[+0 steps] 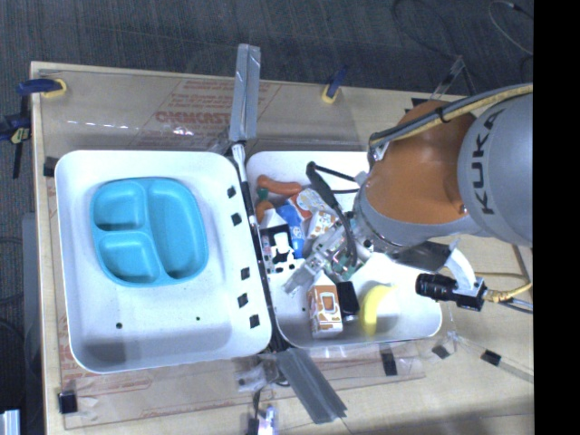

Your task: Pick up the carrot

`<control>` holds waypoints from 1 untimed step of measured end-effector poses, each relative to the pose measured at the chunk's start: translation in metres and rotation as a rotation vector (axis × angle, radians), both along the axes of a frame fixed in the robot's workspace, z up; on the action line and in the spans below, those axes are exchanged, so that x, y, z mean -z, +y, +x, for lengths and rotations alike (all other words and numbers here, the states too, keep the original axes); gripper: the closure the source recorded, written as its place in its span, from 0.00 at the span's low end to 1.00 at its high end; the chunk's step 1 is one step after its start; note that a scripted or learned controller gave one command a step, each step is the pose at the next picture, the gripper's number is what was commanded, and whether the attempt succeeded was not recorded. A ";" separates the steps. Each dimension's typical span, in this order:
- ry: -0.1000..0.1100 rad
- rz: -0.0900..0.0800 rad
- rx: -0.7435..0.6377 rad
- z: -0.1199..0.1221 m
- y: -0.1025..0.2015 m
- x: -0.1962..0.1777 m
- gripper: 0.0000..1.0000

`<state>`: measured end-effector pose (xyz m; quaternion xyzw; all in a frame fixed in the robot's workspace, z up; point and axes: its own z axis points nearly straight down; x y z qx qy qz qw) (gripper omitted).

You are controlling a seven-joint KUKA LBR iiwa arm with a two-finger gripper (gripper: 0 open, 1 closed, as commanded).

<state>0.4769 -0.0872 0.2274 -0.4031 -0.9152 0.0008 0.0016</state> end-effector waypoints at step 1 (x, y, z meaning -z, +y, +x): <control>0.000 0.001 -0.133 0.000 -0.078 0.027 0.00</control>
